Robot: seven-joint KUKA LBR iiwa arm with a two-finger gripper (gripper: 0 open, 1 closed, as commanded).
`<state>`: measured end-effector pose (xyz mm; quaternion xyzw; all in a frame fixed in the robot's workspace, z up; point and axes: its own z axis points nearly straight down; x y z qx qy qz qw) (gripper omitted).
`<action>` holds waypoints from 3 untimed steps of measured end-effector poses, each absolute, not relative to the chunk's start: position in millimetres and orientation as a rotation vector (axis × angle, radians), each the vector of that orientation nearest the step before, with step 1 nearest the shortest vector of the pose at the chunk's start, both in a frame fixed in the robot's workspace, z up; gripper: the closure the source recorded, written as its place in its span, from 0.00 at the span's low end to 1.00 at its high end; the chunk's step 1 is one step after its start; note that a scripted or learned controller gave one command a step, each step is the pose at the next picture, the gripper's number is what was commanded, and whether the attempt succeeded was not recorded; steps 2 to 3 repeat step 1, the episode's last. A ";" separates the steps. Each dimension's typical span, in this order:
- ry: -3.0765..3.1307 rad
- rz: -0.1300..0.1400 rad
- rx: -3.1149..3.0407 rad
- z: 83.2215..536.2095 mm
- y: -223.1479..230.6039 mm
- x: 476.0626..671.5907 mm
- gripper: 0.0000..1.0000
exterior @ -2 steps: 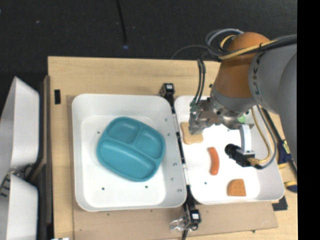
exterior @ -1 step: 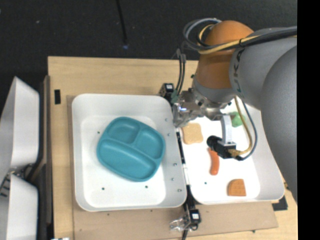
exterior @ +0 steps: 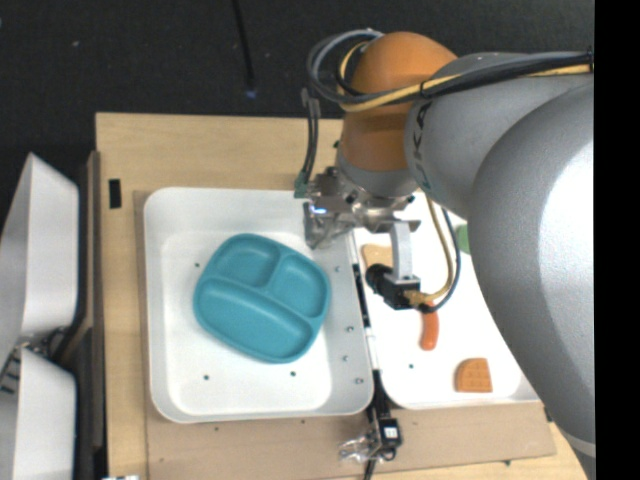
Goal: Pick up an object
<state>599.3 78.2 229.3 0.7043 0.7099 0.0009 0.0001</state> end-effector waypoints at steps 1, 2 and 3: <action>2.225 0.000 2.218 229.4 74.8 598.7 0.00; 2.225 0.000 2.218 229.4 74.8 598.7 0.00; 2.225 0.000 2.218 229.4 74.8 598.7 0.00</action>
